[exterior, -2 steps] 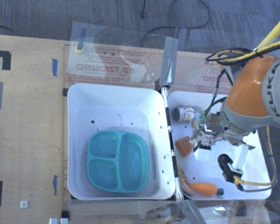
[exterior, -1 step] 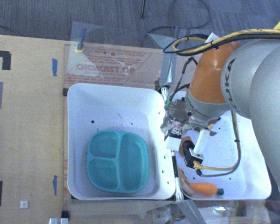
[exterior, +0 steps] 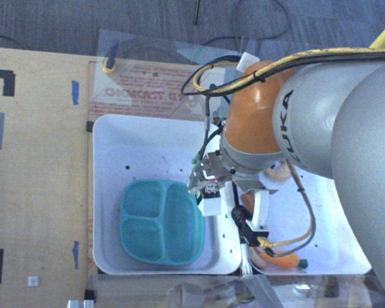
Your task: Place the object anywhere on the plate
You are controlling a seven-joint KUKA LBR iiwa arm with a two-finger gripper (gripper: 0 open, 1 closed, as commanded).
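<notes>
left bin [exterior: 114, 144]: plate [exterior: 161, 221] lies in its near half, close to the near edge and right wall | right bin [exterior: 343, 253]: carrot-like piece [exterior: 284, 259] at its near-left corner, by the shared wall | arm [exterior: 300, 118] hangs over that wall, covering the right bin's far-left part

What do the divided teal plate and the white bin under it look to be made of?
The teal plate looks like moulded plastic: uniform colour, rounded compartment ridges, matte with a soft sheen. The left bin also looks like plastic, smooth and white with rounded corners, though coated metal cannot be ruled out.
</notes>
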